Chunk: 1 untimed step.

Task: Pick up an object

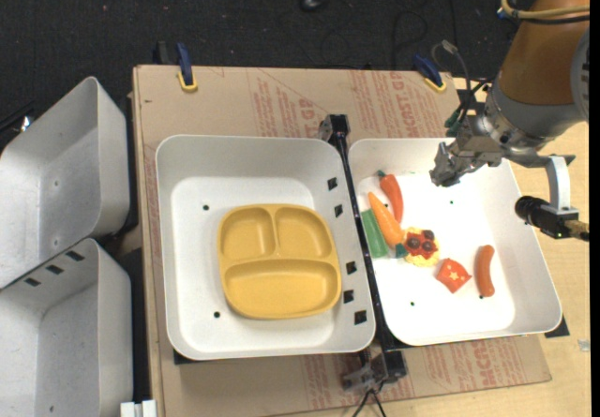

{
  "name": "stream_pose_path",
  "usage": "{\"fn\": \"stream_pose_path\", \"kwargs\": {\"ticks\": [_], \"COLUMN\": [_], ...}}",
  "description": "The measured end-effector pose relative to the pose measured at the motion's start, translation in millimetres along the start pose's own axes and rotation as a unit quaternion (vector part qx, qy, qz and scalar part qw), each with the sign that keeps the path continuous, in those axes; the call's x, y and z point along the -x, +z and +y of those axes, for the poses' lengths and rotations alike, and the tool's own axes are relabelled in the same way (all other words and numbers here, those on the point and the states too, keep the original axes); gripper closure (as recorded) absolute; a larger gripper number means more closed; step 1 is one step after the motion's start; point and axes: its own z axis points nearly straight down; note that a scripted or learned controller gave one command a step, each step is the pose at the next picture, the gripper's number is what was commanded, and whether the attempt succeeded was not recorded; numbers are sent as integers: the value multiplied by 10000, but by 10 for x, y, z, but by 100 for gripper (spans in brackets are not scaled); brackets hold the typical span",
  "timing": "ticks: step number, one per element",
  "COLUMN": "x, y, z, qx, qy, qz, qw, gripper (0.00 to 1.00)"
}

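Note:
The right bin (525, 312) holds several toy foods: a red-orange chili (391, 196), an orange carrot (384, 217), a green bean (373, 234), a yellow piece with dark berries (421, 246), a red wedge (453, 275) and a sausage (485, 270). My gripper (448, 171) hangs over the bin's far part, right of the chili and above the other foods. Nothing is seen between its fingers.
The left bin (187, 218) carries a yellow divided plate (278, 260). A black divider (349, 209) runs between the bins. Two white bins (56, 218) lie off the bench at left. Blue clamps (185, 68) hold the board's far edge.

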Motion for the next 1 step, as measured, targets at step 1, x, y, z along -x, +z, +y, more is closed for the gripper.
{"fn": "stream_pose_path", "kwargs": {"ticks": [1], "x": [-618], "y": [3], "z": [-104], "qx": [-4], "qy": [-4], "qz": [5], "qw": [10000], "gripper": [100]}}
